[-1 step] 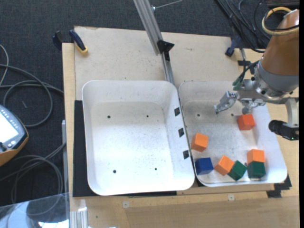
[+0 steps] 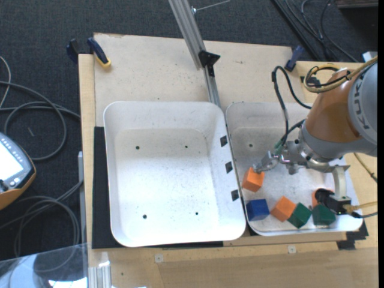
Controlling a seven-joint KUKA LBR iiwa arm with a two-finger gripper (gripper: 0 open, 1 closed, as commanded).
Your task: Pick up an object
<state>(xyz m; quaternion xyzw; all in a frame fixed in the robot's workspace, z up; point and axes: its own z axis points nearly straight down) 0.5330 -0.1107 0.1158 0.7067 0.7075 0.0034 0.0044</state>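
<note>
Reaching pincer (image 2: pixel 262 166) above orange cube (image 2: pixel 254 180).

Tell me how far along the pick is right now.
Early stage. Reach done: the end effector is down in the right bin, just above an orange block. I can't tell whether it grips it. The blue block, second orange block and green blocks lie on the bin floor. Grasping and lifting remain.

Grey arm (image 2: pixel 360 110) with orange band, reaching in from right, claw (image 2: pixel 266 162) pointing left.
</note>
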